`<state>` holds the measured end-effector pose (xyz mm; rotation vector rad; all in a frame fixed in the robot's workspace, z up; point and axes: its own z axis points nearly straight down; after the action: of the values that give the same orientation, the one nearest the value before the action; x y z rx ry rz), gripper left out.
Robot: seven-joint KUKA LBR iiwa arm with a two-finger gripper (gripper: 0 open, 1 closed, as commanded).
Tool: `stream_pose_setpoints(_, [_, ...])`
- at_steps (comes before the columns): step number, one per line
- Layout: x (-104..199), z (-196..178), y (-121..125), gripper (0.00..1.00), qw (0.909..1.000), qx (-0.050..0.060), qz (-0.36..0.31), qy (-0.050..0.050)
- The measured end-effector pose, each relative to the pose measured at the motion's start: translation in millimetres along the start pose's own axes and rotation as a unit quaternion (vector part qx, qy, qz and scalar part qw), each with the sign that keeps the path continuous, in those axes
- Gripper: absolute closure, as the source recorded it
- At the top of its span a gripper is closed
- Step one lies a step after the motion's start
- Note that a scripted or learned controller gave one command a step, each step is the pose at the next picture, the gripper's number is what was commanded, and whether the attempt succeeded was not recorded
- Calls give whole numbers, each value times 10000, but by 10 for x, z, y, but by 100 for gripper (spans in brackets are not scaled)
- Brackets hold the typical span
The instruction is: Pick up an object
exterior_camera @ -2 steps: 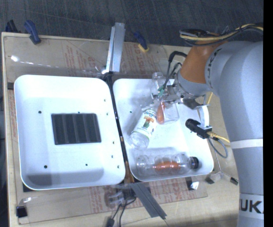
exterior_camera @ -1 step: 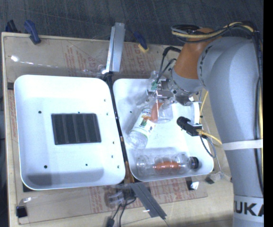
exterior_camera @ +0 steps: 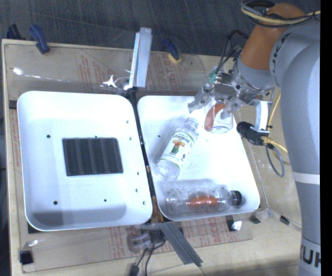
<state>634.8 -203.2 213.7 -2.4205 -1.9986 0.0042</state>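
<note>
Two clear plastic bottles [exterior_camera: 178, 148], one labelled, one [exterior_camera: 203, 198] red-banded

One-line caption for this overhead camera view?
Arm's hand over the right bin, which holds three clear bottles; left bin holds a dark tray.

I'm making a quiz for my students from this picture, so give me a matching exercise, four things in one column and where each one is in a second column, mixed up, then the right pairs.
Things
1. bottle with the white label
2. clear bottle with the black cap
3. dark grey ribbed panel
4. gripper

Places
A. in the middle of the left bin's floor
B. above the far part of the right bin
C. lying slantwise in the middle of the right bin
D. lying along the near edge of the right bin

Pairs: 1-C, 2-D, 3-A, 4-B
</note>
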Motion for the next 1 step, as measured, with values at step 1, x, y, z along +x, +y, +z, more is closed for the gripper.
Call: stream_pose_setpoints(1, [171, 1087, -488, 0, 9996, -18, -280, 2])
